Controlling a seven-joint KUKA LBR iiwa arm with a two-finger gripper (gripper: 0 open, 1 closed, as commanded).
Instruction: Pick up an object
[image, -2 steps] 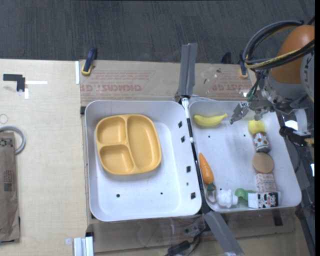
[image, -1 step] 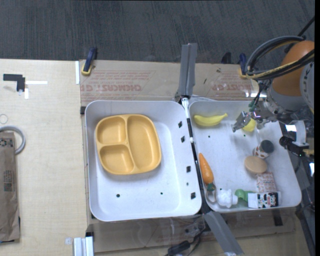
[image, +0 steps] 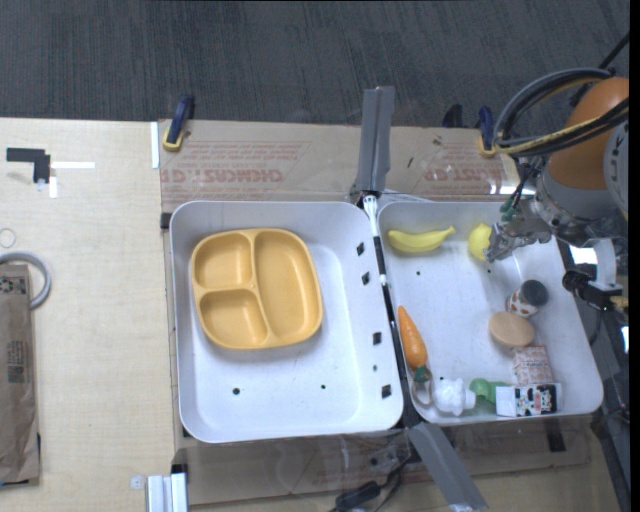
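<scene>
Lemon (image: 479, 240) lies in the right bin (image: 585, 340) beside the tool (image: 497, 243), whose grip state I cannot tell.

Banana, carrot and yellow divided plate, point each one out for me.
banana (image: 420, 239), camera view, middle of its curved body.
carrot (image: 411, 338), camera view, orange body.
yellow divided plate (image: 285, 288), camera view, floor of the large compartment.

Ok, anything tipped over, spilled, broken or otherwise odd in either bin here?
Nothing stands out. The yellow divided plate lies flat in the left bin; the banana, carrot and other small items lie loose in the right bin, none visibly damaged or spilled.
</scene>
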